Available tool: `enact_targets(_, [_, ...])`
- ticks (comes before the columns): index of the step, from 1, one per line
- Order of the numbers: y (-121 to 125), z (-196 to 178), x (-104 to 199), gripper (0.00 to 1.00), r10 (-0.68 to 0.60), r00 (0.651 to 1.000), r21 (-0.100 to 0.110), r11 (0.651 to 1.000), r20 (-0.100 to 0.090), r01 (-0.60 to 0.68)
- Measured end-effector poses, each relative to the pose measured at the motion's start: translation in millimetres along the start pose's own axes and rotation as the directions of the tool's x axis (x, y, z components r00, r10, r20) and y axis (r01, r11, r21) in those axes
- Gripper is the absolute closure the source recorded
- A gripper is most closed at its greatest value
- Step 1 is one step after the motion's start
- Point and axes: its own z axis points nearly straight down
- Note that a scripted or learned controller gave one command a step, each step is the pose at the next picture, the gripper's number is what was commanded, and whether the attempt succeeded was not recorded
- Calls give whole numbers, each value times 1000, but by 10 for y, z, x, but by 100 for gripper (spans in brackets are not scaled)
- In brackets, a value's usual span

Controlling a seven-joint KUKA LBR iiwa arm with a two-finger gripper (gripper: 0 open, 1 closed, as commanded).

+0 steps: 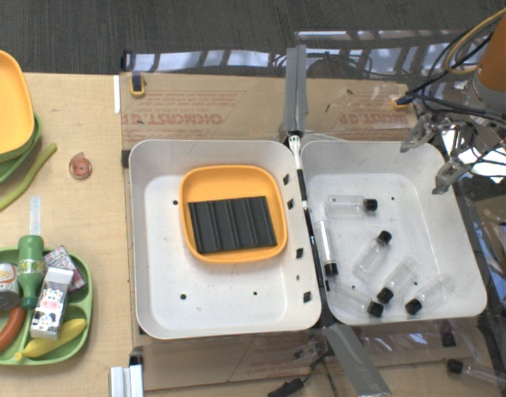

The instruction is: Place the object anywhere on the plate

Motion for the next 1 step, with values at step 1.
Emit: enact_targets(1, [2,34,-2,0,-293,956,0,956,1,293])
